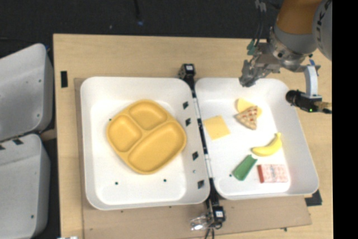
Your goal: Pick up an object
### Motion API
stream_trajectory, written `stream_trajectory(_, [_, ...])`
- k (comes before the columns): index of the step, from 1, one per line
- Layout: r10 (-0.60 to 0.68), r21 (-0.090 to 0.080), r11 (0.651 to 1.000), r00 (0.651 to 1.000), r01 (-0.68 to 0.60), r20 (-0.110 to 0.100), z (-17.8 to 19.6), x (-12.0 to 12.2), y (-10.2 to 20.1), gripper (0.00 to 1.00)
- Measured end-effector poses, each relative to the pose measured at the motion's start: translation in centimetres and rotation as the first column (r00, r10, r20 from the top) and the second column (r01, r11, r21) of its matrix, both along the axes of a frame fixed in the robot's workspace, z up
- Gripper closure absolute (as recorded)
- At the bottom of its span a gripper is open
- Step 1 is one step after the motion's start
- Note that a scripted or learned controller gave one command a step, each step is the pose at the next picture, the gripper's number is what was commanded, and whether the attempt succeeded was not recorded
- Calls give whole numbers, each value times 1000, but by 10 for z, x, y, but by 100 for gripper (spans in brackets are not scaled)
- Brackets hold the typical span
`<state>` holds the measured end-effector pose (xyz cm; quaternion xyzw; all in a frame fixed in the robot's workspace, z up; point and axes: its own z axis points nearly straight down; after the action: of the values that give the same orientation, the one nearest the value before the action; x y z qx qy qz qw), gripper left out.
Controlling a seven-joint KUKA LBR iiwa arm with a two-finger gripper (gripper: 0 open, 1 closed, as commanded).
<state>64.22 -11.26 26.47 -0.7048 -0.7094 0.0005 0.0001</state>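
The right bin (pixel 296 120) holds a pizza slice (pixel 247 114), a yellow cheese square (pixel 216 127), a banana (pixel 267 146), a green vegetable piece (pixel 244 168) and a small red and white carton (pixel 273 173). My gripper (pixel 248 76) hangs over the back edge of that bin, above and behind the pizza slice, touching none of the objects. Nothing shows between its fingers.
A yellow divided plate (pixel 146 135) lies in the left bin (pixel 95 176). A raised divider with black clips (pixel 197 131) separates the bins. White panels (pixel 22 120) stand at the far left, off the bench.
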Motion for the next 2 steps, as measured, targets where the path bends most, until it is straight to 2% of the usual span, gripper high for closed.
stream_trajectory(2, [-1,0,1000,1000,1,-2,-3,5,88,100])
